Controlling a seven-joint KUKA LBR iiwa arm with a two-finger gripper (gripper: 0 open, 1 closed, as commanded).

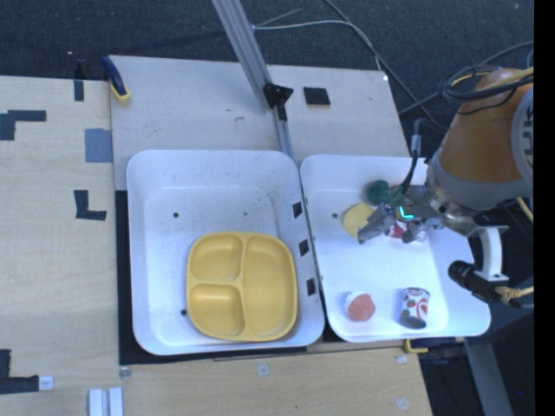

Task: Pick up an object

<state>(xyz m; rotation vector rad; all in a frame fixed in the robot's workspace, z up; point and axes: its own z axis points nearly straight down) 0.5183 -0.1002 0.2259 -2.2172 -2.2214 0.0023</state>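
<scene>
— Hovering low in the right bin (468, 319), the gripper (392, 224) sits near the far edge, beside the yellow object (355, 218) and green object (377, 191).
— Holding anything?
— Can't tell how the jaws stand.
— Risk?
— Those two lie close together; closing could nudge one aside and grip nothing.

No readable text anywhere in this shot.

The small can (415, 307) in the right bin (460, 271) has a red and white label, but the print's way too small and blurry to make out any words or numbers.
</scene>
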